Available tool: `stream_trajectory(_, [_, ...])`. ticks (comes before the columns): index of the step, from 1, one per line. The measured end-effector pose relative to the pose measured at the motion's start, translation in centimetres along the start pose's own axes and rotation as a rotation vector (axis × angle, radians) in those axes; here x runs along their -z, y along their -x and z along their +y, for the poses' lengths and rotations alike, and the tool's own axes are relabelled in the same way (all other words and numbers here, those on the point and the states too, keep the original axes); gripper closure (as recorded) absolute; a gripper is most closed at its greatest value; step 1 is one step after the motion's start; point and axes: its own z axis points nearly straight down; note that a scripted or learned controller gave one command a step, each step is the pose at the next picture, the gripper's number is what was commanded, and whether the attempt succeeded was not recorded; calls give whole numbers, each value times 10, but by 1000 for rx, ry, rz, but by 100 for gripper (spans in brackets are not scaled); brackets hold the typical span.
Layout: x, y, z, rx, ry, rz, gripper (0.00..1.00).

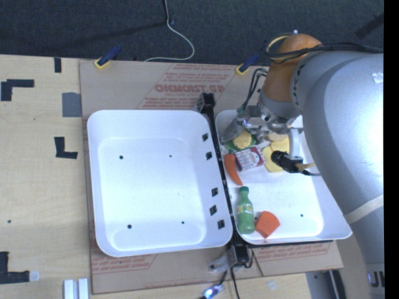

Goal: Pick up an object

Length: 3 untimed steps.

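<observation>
Green bottle (244, 210) and orange block (267, 223) nearest, lying at front of right bin (312, 220), bottle hard against dividing wall. Carrot (232, 169) behind, also along wall. Red-labelled packet (248, 159), yellow pieces (274, 157) and green-yellow item (242, 141) clustered at bin's rear, touching one another, likely why hand (252, 124) sits low over that pile. Hand's opening cannot be told; nothing visibly gripped. Left bin (149, 179) alongside. Cardboard sheet (174, 86) under both bins on worktop (37, 167)
</observation>
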Motion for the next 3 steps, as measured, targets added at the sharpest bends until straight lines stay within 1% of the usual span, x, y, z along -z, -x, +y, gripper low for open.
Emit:
stream_trajectory(1, [1, 4, -1, -2, -1, -1, 0])
stream_trajectory(3, [0, 1, -2, -2, -2, -1, 0])
